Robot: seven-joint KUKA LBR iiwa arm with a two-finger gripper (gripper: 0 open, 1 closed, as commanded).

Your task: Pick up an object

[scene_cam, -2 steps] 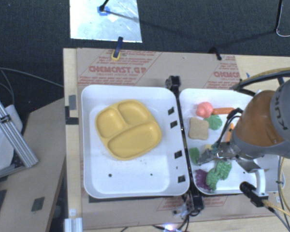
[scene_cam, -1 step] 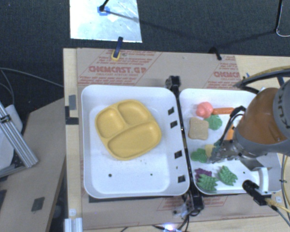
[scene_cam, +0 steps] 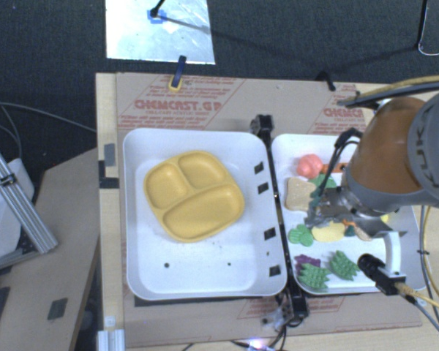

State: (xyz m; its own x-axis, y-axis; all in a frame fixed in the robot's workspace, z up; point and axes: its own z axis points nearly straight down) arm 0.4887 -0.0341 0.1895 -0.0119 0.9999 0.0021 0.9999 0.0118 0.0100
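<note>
Over the right bin [scene_cam: 289,146] the arm [scene_cam: 384,152] hangs low, its pincer [scene_cam: 328,212] down among the toy foods. Whether the pincer is apart, together or clamped on anything I cannot tell; the wrist hides the tips. No object can be seen lifted, so the pick looks not yet done: a grasp and a raise are left, as far as I can judge.

Candidates lie close together: a tan slice [scene_cam: 298,194] touching the pincer's left side, a pink piece [scene_cam: 308,166] beyond it, a yellow piece [scene_cam: 328,232] just below, a small green piece [scene_cam: 301,234] beside that, and purple [scene_cam: 305,259] and green bits [scene_cam: 342,265] nearer the front wall. The tan slice or yellow piece seems the likeliest target.

Room is tight. The black divider [scene_cam: 276,196] between bins runs just left of the slice, and things crowd each other, so a neighbour could get nudged. The left bin [scene_cam: 205,269] holds a yellow tray [scene_cam: 194,194] with bare floor around it. Straight up is the freest way out.
</note>
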